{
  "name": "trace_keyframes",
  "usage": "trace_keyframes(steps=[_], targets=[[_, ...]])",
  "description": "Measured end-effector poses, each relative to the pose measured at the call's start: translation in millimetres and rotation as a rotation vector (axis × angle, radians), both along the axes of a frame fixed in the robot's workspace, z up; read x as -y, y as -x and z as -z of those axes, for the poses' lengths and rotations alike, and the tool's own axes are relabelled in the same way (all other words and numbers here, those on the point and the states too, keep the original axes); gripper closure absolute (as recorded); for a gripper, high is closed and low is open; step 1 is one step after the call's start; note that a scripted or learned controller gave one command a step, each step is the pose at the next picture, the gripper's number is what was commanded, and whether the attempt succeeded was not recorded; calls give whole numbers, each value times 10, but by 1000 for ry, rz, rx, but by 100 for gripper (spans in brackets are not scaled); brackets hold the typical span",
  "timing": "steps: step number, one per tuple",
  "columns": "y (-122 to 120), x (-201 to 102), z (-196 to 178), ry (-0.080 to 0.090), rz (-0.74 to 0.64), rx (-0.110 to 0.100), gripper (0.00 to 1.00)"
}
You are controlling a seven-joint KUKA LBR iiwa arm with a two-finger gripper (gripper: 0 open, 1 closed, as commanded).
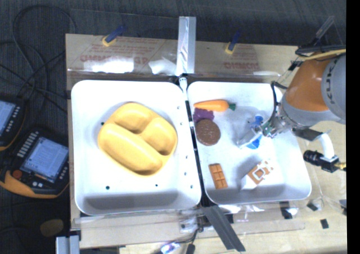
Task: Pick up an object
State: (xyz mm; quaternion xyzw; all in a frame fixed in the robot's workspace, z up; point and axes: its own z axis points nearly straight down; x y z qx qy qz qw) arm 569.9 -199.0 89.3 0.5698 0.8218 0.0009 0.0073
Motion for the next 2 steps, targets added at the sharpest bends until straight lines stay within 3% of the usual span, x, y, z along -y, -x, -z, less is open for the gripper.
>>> trace_keyframes(steps=[1,2], targets=[[-11,0,-86,-2,1,1,100],[-128,-1488,-1099,-7,-30,-16,100]])
